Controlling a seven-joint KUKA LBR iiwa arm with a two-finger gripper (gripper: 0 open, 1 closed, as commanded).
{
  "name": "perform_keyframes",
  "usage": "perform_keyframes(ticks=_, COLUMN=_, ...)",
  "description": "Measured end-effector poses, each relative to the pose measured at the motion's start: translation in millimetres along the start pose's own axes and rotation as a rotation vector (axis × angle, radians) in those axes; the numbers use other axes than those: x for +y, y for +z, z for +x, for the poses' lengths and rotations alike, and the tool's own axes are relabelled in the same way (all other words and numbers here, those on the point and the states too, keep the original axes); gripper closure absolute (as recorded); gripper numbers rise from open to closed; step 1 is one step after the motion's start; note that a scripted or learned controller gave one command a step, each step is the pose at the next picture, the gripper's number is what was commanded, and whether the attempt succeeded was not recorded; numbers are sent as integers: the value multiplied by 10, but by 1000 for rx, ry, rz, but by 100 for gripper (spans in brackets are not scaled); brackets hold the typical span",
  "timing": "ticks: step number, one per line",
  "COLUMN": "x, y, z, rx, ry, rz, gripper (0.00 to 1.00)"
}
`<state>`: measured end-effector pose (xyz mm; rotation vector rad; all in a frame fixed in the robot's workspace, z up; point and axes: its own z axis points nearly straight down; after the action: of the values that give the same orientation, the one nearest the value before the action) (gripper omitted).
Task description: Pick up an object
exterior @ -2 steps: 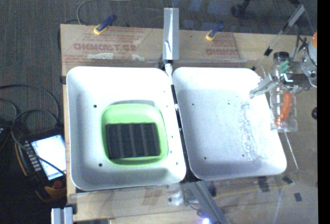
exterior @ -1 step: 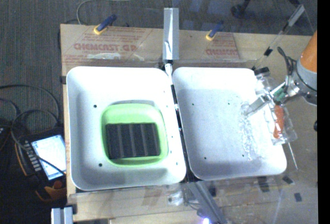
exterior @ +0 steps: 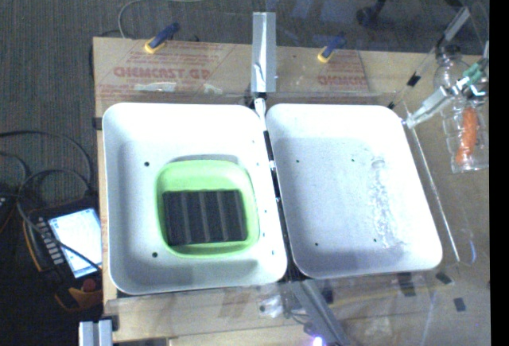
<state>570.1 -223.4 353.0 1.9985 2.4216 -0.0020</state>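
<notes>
One board [exterior: 163, 72] label ("CHEMCAST GP")

Item 1: clear sheet [exterior: 231, 70] laid on the bench behind both bins. Red print is borne at two spots, one behind the left bin [exterior: 167, 72], one behind the right bin [exterior: 342, 82].

Legibility: left print is seen mirrored/reversed; approx. "CHEMCAST GP" can be made out, reading uncertain. Smaller line beneath, not legible. Right print too faint to be read.

No other text, nos. or signs can be read.
</notes>
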Motion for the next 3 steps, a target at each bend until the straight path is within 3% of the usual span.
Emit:
perform_keyframes(ticks=1, x=-173, y=-812, z=460, rx=0, ry=171, rz=0, gripper=0)
perform_keyframes(ticks=3, x=-201, y=-810, z=1219, rx=2, ry=285, rz=1, gripper=0)
